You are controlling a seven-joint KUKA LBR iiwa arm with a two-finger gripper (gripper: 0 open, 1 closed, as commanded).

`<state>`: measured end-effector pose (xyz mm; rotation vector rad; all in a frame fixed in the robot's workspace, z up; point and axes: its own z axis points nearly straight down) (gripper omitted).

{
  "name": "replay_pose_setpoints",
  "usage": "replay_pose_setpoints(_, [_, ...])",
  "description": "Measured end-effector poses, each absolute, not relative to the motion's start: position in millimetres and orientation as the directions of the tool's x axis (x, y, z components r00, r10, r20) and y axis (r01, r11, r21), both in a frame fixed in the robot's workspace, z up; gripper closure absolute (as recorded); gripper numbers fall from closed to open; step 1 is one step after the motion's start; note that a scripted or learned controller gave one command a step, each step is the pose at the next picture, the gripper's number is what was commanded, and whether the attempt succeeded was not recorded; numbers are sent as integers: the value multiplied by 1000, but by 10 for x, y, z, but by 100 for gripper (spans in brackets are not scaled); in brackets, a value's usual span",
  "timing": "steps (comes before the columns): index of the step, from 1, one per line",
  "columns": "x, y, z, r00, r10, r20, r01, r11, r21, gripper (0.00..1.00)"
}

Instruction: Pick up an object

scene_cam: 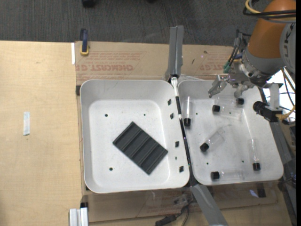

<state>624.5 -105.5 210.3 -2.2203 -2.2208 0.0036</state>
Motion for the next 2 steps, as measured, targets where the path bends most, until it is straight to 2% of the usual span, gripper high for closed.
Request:
replay_pose_setpoints(1, [5846, -1505, 1412, -151, 988, 0, 988, 151, -2, 0])
replay_pose_setpoints(2, [6403, -1419, 859, -223, 975, 8, 975, 223, -24, 0])
